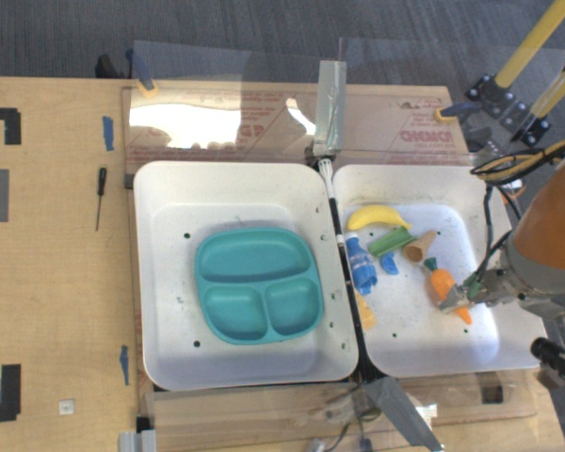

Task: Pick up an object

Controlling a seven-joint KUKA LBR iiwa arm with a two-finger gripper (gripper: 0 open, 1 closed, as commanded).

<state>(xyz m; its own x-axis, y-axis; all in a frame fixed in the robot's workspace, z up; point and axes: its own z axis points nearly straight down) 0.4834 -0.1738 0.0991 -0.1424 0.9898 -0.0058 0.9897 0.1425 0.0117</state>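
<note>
The jaws (460, 299) sit low in the right bin (480, 342), seemingly closed on the orange carrot (441, 284), though their tips blur together there. The arm (546, 243) is cut off at the frame's edge. A teal tray (257, 283) fills the left bin (160, 252).

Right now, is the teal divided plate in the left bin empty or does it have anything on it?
Empty. The teal plate lies flat in the left bin, and all three of its sections show bare teal with nothing in them.
</note>
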